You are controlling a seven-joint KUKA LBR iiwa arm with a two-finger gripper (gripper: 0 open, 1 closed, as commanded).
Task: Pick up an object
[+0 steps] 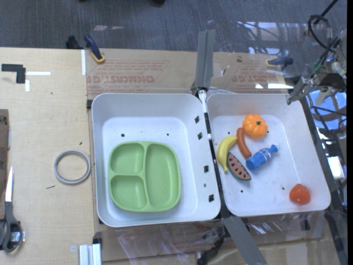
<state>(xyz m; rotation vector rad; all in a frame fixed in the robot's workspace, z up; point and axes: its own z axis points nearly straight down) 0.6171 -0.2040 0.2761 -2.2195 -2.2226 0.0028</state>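
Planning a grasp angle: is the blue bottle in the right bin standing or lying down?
Lying down. The blue bottle lies on its side on the right bin floor, cap end pointing up-right, beside the watermelon slice.

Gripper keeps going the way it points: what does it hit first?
Hard to say. The gripper hangs over the far right corner of the right bin, seemingly angled down and leftward. It would probably meet that bin's rim or bare floor first, with the orange pumpkin beyond. Depth is unclear.
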